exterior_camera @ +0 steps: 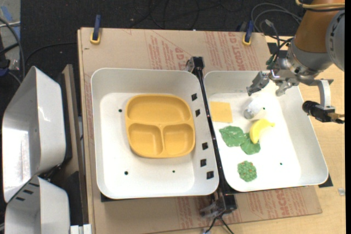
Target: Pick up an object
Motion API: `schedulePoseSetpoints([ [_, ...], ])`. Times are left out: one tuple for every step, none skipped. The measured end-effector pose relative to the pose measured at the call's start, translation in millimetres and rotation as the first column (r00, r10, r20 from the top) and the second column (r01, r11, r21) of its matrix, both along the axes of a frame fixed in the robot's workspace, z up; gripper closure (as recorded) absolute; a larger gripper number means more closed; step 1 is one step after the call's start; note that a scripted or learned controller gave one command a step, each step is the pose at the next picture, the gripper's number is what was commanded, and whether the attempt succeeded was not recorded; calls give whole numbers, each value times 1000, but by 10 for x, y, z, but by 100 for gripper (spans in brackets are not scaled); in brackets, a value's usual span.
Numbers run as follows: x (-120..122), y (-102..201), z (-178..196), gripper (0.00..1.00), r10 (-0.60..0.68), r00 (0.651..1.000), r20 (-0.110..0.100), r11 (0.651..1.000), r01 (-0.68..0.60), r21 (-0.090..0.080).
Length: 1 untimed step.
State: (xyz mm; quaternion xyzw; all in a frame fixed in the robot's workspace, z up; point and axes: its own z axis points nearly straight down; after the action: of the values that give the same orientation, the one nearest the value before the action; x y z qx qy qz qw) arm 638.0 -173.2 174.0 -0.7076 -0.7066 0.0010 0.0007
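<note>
My gripper [270, 86] hangs over the back of the right bin [307, 167], open, with nothing between its spread fingers [256, 85]. Just in front of it and slightly left lies a small grey-white object [252, 110]. A flat yellow square slice [221, 112] rests near the bin's left wall. Beside a green leafy piece [232, 135] sits a yellow banana-shaped piece [260, 129]. A small green broccoli-like lump [247, 171] lies nearer the front.
The left bin [107, 172] holds a yellow divided plate [160, 124]. A black divider [205, 118] runs between the two bins. The arm's grey body with its orange band [318, 19] rises at the upper right. White containers [30, 129] stand off the bench's left side.
</note>
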Motion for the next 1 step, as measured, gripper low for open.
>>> schedulePoseSetpoints([
  [-93,-46,-508,0,-1,1000,-1,1000,1,1],
])
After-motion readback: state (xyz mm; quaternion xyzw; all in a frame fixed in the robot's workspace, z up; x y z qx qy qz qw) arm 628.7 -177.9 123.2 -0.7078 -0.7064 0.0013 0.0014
